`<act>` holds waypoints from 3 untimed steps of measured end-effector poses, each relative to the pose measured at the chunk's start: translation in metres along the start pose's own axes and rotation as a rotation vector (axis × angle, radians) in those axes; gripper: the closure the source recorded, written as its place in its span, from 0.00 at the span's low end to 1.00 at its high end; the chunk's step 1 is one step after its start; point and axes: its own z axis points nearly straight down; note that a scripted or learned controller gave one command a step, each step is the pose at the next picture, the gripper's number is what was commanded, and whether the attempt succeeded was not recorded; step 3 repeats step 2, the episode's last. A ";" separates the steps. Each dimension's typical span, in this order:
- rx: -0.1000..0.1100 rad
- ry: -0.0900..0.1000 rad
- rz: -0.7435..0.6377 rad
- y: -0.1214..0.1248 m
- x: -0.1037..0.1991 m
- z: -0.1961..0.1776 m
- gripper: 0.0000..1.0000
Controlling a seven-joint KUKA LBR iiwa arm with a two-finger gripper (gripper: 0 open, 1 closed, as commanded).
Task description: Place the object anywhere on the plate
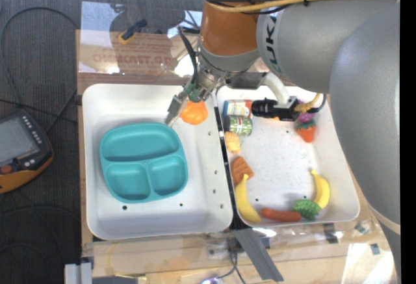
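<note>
A teal plate [143, 160] with three compartments lies in the left white bin [110, 102]. My gripper [185, 106] hangs over that bin's upper right part, just past the plate's far right corner. An orange toy fruit [194, 113] sits between its fingers, off the plate and close to the divider between the bins. One finger [174, 109] points down toward the plate's rim.
The right bin [338, 172] holds several toy foods: a small can [239, 117], two bananas [244, 201] [320, 190], a carrot [281, 215], a green piece [305, 206], a croissant-like piece [240, 166] and a strawberry-coloured item [305, 127]. A tablet [19, 146] lies far left.
</note>
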 end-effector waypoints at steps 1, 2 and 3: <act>-0.001 -0.001 -0.359 0.038 0.099 0.012 1.00; -0.002 -0.002 -0.359 0.038 0.099 0.012 0.00; -0.002 -0.002 -0.359 0.038 0.099 0.012 0.00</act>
